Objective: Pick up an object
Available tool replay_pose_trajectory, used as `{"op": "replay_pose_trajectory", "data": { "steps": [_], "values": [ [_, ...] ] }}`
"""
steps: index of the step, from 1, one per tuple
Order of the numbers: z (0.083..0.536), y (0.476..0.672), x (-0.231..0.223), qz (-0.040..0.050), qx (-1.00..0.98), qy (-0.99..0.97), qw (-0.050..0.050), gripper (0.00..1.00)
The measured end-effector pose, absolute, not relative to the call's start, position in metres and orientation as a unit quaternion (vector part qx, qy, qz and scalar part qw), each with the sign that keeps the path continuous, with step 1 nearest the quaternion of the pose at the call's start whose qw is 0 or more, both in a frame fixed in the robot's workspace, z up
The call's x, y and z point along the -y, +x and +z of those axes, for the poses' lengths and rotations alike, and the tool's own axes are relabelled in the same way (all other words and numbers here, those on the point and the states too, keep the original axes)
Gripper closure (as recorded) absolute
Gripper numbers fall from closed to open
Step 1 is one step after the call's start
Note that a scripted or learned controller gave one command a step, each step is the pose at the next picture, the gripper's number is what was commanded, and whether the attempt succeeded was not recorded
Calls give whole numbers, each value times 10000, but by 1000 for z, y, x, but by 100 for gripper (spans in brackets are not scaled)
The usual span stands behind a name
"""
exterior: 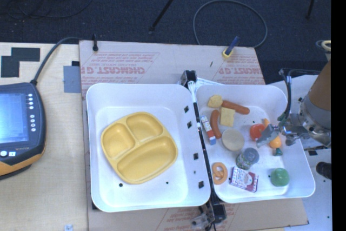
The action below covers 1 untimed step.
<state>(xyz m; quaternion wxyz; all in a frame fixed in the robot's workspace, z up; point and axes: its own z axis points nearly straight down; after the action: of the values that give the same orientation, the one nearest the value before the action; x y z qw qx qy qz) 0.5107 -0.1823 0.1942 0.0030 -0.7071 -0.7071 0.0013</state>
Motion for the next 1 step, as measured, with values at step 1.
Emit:
{"op": "replay_pose_trajectory", "data": {
  "steps": [1],
  "values": [
    [82,550,175,15,7078,-7064,42,0]
  ]
}}
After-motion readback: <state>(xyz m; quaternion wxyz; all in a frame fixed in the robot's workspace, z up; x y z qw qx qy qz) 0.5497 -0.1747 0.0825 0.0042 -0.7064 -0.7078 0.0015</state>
